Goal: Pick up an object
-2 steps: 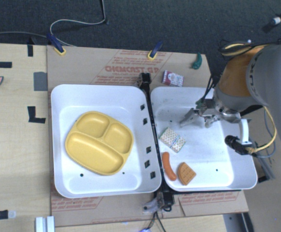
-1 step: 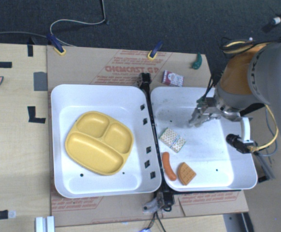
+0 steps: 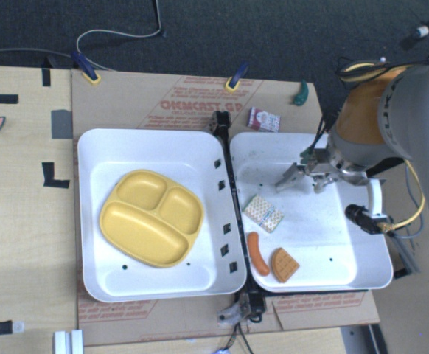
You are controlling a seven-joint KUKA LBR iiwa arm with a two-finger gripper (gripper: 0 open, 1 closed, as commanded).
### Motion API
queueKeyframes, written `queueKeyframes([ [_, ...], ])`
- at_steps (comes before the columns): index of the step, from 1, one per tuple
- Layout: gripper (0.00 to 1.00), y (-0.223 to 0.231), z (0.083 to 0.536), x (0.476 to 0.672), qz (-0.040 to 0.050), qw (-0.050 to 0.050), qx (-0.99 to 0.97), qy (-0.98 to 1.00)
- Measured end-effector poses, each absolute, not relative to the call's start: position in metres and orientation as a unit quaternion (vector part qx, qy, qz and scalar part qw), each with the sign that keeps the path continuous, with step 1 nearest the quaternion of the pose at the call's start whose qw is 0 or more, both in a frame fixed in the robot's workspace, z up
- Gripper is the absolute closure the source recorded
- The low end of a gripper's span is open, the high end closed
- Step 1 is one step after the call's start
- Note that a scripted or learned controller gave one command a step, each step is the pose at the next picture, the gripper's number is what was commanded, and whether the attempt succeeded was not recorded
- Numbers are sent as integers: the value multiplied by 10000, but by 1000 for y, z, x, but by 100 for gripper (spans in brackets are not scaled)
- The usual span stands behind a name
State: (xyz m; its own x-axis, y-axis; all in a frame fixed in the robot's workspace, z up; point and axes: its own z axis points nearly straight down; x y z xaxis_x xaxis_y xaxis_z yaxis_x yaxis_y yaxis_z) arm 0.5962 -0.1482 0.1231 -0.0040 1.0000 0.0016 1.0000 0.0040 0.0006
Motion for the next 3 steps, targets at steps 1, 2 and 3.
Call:
queueKeyframes([
  [1,100,-147,132,596,-12,13,-7052,-7090],
  [2,0,-147,132,596,-11,13,-7051,-7091],
  [3,100,-146,141,597,-16,23,-7046,-7096],
])
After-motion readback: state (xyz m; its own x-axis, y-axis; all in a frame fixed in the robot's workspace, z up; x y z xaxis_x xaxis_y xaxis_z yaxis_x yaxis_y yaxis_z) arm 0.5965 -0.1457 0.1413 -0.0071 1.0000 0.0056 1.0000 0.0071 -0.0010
